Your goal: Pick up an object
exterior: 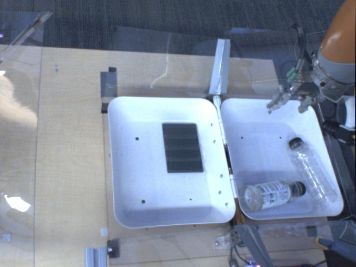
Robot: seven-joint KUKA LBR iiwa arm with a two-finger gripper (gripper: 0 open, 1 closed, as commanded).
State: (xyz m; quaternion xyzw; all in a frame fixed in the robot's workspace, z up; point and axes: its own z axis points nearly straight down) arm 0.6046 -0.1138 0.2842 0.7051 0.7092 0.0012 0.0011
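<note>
Gripper [288, 101] hangs over the right white bin's [250, 121] far edge, fingers spread, empty. You've got two clear plastic bottles there (labelled one [271, 194] lying near front); dark ridged rectangular block [182, 147] sits left.

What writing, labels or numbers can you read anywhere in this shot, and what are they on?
Nothing can be read as it stands.
Label on the lying bottle in the right bin: dark print on white, too small and blurred to read.
Second clear bottle beside it: no label visible.
Dark ridged block in the left bin: no markings visible.
</note>
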